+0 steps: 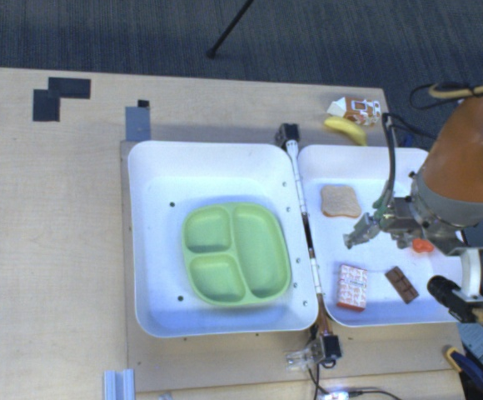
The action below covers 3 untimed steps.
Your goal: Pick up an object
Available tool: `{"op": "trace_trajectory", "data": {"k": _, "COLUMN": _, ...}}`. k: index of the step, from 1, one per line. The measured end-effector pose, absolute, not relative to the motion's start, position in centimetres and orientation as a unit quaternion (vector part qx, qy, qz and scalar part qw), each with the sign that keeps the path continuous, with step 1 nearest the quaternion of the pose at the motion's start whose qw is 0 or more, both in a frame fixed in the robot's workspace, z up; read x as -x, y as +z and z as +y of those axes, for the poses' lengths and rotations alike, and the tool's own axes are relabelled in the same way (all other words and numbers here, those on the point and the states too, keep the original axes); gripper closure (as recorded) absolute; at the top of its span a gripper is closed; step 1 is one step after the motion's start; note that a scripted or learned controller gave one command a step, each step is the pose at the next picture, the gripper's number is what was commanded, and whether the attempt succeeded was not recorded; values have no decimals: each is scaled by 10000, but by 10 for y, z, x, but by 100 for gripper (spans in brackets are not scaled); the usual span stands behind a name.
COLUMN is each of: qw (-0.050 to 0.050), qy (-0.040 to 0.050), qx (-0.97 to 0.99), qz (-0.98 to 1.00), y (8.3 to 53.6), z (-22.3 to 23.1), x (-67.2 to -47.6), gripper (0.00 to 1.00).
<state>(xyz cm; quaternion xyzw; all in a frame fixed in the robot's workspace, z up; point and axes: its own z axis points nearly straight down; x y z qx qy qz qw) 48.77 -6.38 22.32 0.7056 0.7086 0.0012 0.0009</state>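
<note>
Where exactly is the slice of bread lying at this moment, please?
The slice of bread lies in the right bin, toward its upper left corner, just left of the gripper and above the patterned packet.

The arm (470,161) covers the right bin (325,182) at its far right corner and right edge. A small orange thing (423,245) is half hidden under the wrist; what it is cannot be told. The gripper (360,233) is blurred, so its fingers are unclear. The pack (352,287) has print too small to read.
</note>
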Motion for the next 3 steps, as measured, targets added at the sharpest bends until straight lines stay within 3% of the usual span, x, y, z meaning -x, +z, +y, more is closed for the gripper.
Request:
{"op": "trace_trajectory", "data": {"k": 1, "qw": 3, "qy": -1, "qx": -7066, "qz": 7076, "y": 147, "z": -142, "x": -486, "gripper": 0}}
{"op": "trace_trajectory", "data": {"k": 2, "qw": 67, "qy": 43, "qx": -7059, "qz": 7083, "y": 91, "z": -112, "x": -491, "gripper": 0}}
{"op": "trace_trajectory", "data": {"k": 3, "qw": 101, "qy": 71, "qx": -7053, "qz": 7088, "y": 103, "z": -111, "x": -494, "gripper": 100}}
